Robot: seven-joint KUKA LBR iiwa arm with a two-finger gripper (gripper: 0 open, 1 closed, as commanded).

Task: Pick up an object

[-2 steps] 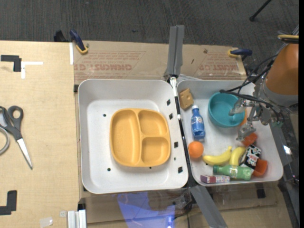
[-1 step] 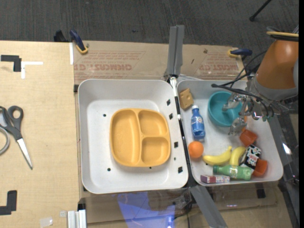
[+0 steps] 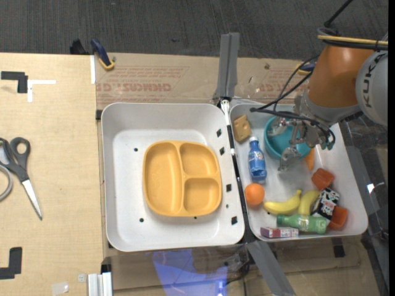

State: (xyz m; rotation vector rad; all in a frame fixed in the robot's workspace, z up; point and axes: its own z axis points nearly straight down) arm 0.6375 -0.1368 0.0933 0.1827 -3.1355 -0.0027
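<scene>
1. Over the right bin [image 3: 353, 165], the gripper [image 3: 290, 159] hung low with its fingers pointing down; I could not tell if they were spread or pressed together.
2. Nothing could be seen between them, so I think no object had been picked up yet.
3. Just beside the gripper sat a teal bowl [image 3: 276, 137], the closest thing to grab.
4. Near it stood a blue bottle [image 3: 257, 160], with an orange ball [image 3: 254, 193] and a banana [image 3: 282, 203] lower down.
5. A green bottle [image 3: 302, 223] lay along the front wall.
6. Well apart, a yellow plate [image 3: 182, 179] lay in the left bin [image 3: 117, 165].
7. The grab and the lift were both left to do, I think.
</scene>
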